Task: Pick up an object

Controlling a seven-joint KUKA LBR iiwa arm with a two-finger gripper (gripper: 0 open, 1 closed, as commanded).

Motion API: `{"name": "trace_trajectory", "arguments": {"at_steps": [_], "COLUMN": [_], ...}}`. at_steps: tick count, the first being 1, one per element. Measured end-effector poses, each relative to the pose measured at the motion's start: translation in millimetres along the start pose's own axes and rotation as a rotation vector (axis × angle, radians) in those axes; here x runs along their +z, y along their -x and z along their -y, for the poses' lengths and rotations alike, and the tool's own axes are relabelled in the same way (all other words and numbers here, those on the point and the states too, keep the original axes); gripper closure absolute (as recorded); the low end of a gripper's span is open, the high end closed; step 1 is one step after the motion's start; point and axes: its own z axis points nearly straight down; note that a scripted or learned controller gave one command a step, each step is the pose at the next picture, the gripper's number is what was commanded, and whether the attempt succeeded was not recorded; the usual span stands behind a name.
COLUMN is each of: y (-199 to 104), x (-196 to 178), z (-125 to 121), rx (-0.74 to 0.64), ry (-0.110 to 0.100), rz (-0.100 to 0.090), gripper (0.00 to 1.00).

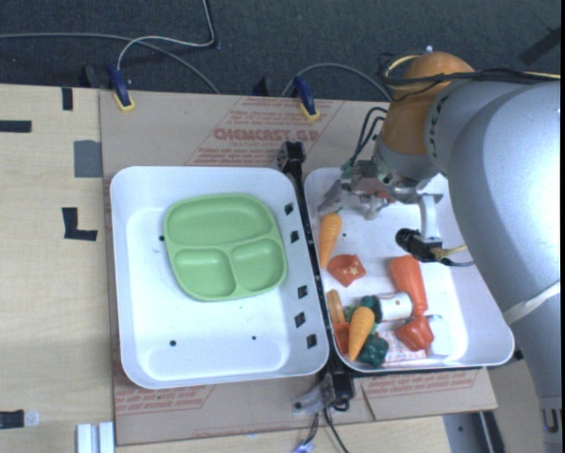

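1. I have the grey arm with its orange band (423, 83) reaching into the right-hand shallow white bin (471, 333). The metal fingers (357, 189) hang over that bin's far left corner, low and close to the bin floor.
2. I cannot tell whether the fingers are apart or together; the wrist and cabling blur into them, and I see nothing between them.
3. The nearest candidate is the slim orange plastic carrot (328, 237). It lies just below and slightly left of the fingers, hard against the bin's left wall.
4. Its long axis runs roughly along that wall, top to bottom in the view. The broad end sits nearest the fingers and the narrow tip points away from them, toward the near edge of the counter (37, 281).
5. I judge the fingers sit in that corner to line up on the carrot. The wall beside it leaves little room on that side, so closing across its width could be awkward.
6. Farther below the fingers, toys crowd the near end: a red pepper piece (347, 269), a second orange carrot (360, 331), an orange-red bottle shape (408, 281).
7. The green divided plastic plate (225, 245) lies alone in the left-hand white bin (136, 206), well to the left of the fingers.
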Motion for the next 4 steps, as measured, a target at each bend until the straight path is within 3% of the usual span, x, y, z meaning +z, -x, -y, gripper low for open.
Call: {"name": "trace_trajectory", "arguments": {"at_steps": [1, 2, 4], "y": [0.3, 0.3, 2.4], "x": [-10.3, -9.7, 0.1], "z": [-0.3, 0.0, 0.0], "rx": [-0.001, -0.001, 0.000], "ry": [0.001, 0.000, 0.000], "rz": [0.003, 0.003, 0.000], "gripper": [1.00, 0.00, 0.00]}}
